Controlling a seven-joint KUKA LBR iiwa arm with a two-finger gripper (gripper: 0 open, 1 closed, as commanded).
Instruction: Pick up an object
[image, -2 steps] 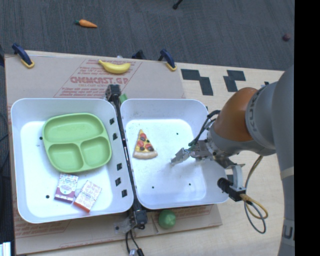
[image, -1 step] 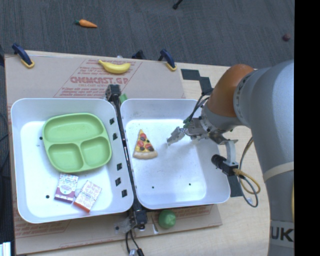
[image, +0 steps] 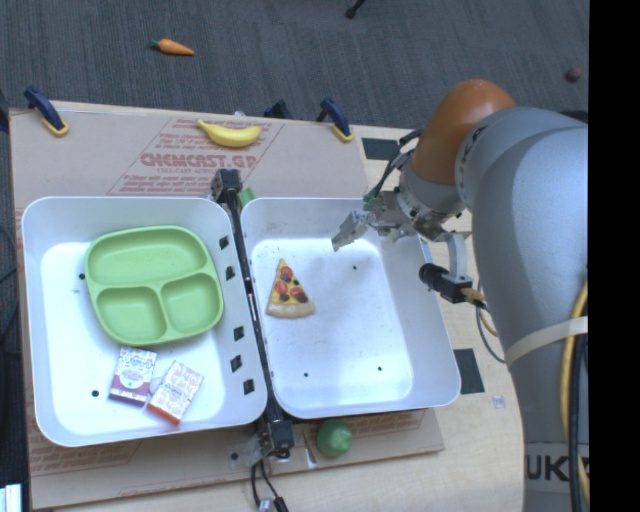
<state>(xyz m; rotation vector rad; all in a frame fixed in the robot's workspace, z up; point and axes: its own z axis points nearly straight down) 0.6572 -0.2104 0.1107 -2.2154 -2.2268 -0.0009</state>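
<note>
Right bin (image: 420, 340) | pizza slice (image: 289, 291): tan crust, red and dark toppings, flat

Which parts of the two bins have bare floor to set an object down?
Right bin: bare floor below and right of the pizza slice; the gripper hangs over its upper part. Left bin: crowded by the green tray and two packets; thin left strip free.

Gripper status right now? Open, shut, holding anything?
Gripper: cannot tell open or shut from this view; nothing seen in it. It sits over the right bin, apart from the pizza slice.
</note>
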